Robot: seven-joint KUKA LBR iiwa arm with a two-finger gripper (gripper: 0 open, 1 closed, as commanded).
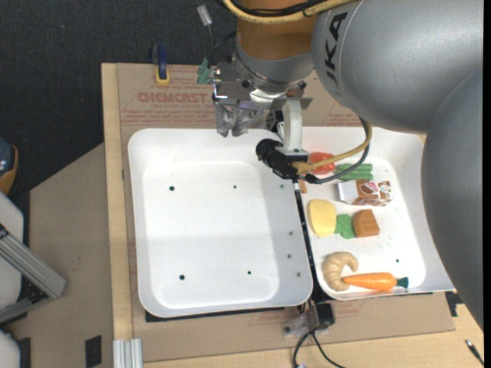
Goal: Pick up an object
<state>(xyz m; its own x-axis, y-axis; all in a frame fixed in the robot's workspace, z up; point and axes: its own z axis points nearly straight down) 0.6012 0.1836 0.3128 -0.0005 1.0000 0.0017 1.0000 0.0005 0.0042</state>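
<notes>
The big grey arm sweeps in from three o'clock and hangs over the top of the scene, its orange band up at twelve. Below the wrist sits the end effector, hovering at the far edge where the two bins meet. Whether it is spread or pressed together I cannot tell; the wrist hardware and cables hide the tips from this slanted angle, and nothing shows as being carried.

The left bin lies broad and white on the cardboard-covered surface. All the candidates sit in the right bin, over at three to five o'clock. There's a carrot at the near edge, touching a croissant just at its nine o'clock side. Above them a yellow piece, a small green piece and a brown block line up in a row. Further back, a printed packet, a green item and a red-orange item crowd the far end.

That red-orange item lies closest to the end effector, just at its four o'clock, so my read is that the pick is aimed there. The items are packed closely, which could make a clean grab tricky.
</notes>
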